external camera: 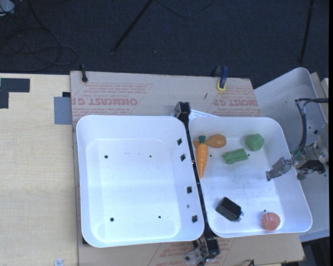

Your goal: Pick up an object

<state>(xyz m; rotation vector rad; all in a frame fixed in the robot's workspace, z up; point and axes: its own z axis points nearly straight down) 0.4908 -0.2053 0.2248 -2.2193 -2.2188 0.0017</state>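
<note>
The table (28,165) has a pale wood top, with dark patches near its far left edge. A sheet of brown cardboard (155,96) printed with red lettering lies flat on it, held at the far edge by what looks like a blue and yellow clamp (222,78). Two shallow white bins rest on the cardboard, side by side and touching: the left bin (94,143) and the right bin (288,204).

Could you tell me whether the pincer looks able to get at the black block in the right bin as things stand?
Probably yes. The black block lies alone on the floor of the right bin, apart from the orange ball, and the pincer sits at that bin's right rim with nothing between them.
</note>
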